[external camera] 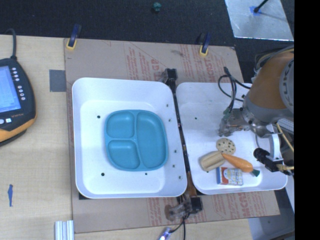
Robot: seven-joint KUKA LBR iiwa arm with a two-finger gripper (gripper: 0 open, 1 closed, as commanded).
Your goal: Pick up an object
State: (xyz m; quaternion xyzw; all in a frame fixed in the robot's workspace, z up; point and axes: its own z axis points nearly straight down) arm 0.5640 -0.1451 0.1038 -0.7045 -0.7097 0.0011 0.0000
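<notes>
Two white bins sit side by side on the bench. The left bin point(85, 134) holds one blue divided plate point(136, 139) with three compartments. The right bin point(200, 104) holds four small things clustered near its front edge: one round cracker point(226, 145), one tan bread roll point(211, 160) touching one orange carrot point(238, 162), and one small red-and-white box point(230, 176) just in front of them. The gripper point(231, 126) is down inside the right bin, just behind the cracker; whether it is apart or together I cannot tell.
</notes>
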